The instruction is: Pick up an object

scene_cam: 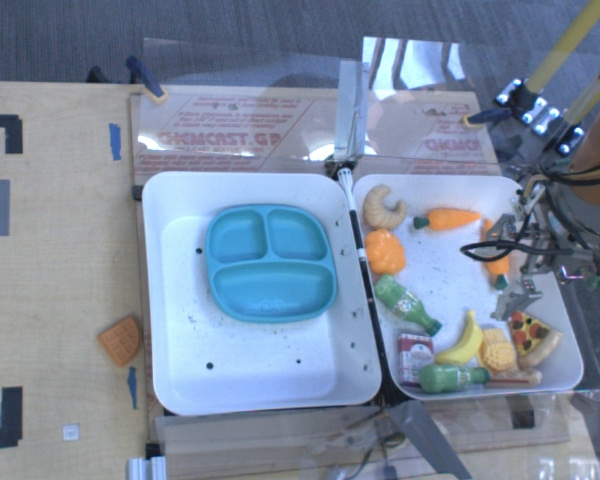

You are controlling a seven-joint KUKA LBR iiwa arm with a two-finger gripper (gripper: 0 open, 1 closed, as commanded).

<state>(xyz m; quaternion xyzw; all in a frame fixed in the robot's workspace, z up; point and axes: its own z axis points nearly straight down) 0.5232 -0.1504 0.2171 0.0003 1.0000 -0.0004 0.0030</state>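
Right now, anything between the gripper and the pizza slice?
Nothing visible. The gripper hangs just above the pizza slice at the right bin's right side, bare floor between. The corn lies to its left, clear of that gap.

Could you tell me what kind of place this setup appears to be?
Probably a robotics lab bench for pick-up trials: two white bins, toy food such as a banana and carrot, and a gripper reaching in.

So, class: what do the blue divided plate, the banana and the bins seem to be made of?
Blue divided plate: likely moulded plastic, smooth, soft sheen. Banana: probably toy plastic, uniform glossy yellow. Bins: apparently white plastic or coated material, matte, speckled with dark marks.
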